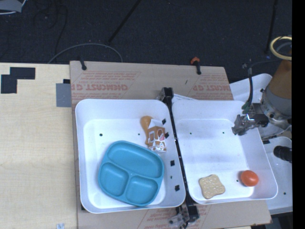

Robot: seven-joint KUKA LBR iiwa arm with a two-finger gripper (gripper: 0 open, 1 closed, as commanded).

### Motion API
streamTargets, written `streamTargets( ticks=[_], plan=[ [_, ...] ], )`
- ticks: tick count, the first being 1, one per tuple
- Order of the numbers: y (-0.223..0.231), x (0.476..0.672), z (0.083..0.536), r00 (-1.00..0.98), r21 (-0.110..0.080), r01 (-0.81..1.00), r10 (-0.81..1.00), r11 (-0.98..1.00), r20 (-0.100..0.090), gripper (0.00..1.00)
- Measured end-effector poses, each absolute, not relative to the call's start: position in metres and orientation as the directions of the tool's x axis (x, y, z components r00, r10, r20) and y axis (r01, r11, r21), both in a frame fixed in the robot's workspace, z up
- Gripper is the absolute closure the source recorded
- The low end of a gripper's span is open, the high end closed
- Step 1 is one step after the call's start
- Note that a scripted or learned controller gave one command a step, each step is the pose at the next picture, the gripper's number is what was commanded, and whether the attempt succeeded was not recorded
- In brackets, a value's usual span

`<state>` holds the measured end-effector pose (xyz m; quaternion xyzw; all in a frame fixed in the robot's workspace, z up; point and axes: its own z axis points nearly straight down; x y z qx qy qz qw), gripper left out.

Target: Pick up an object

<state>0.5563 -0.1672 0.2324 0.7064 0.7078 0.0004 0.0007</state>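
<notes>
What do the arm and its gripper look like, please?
The arm is grey with an orange band above the wrist and a yellowish ring at the band's top. The gripper is small, dark metal, with a black cable looping above it.

Two white bins point(85, 128), one blue divided tray point(131, 173), one toast slice point(211, 186), one orange ball point(249, 178), perhaps one small wrapped figure point(155, 135)

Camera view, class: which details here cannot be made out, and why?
- Gripper, camera view: too small and dark to tell its fingers' state.
- Arm: cut off by the right edge.
- Small packet in the left bin: print too blurred to read.
- Blue tray: hides the bin floor beneath it.
</notes>
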Motion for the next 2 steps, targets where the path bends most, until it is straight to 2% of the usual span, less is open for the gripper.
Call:
streamTargets(
  ticks=[2],
  plan=[
    [-0.061, 0.567, 0.245, -0.005, -0.002, 1.0, 1.0, 0.005, 0.002, 1.0]
  ],
)
